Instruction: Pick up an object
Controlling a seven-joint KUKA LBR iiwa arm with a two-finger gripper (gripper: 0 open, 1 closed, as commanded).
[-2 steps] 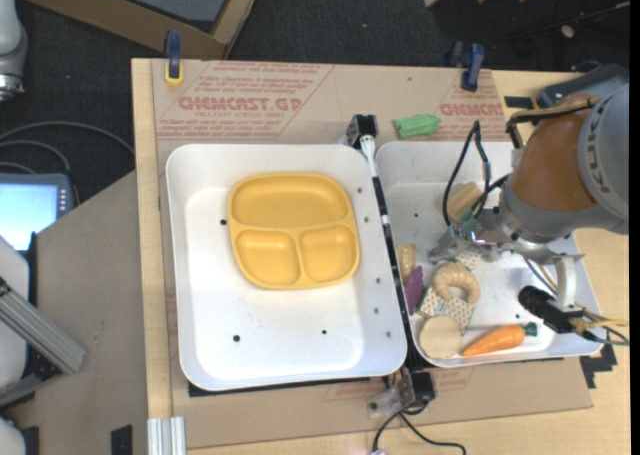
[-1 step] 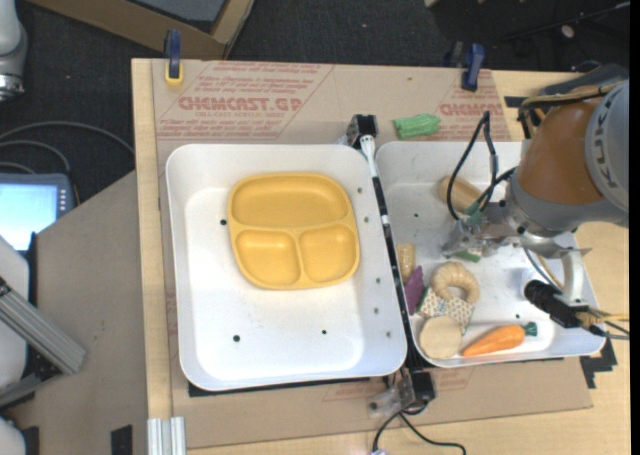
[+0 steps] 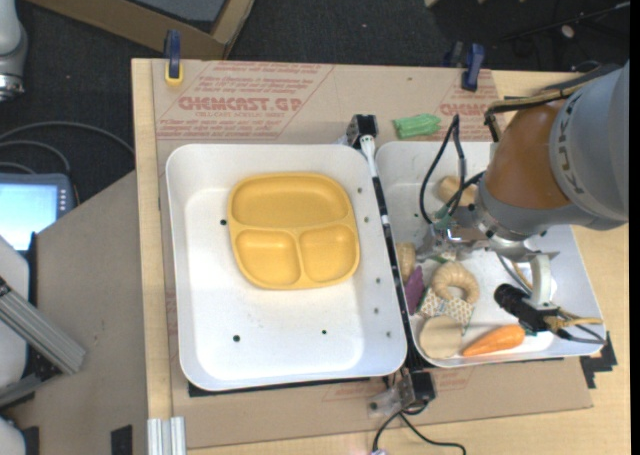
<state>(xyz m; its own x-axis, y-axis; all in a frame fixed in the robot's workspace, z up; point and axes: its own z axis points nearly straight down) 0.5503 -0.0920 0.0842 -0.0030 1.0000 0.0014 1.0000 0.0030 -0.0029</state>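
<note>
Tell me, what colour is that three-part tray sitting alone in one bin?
The divided tray is plain yellow all over, seen clearly in the camera view from above.

The divided plate is plain mustard yellow — its bin white. Right of the plate: an orange carrot, a beige ring, a purple strip. Up and right of it — a green piece.

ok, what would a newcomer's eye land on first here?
The yellow divided plate, lying in the left bin. Then the grey arm with its orange band, hanging over the right bin, which is crowded with small things: an orange carrot near the front edge, a pale ring just behind it.
</note>
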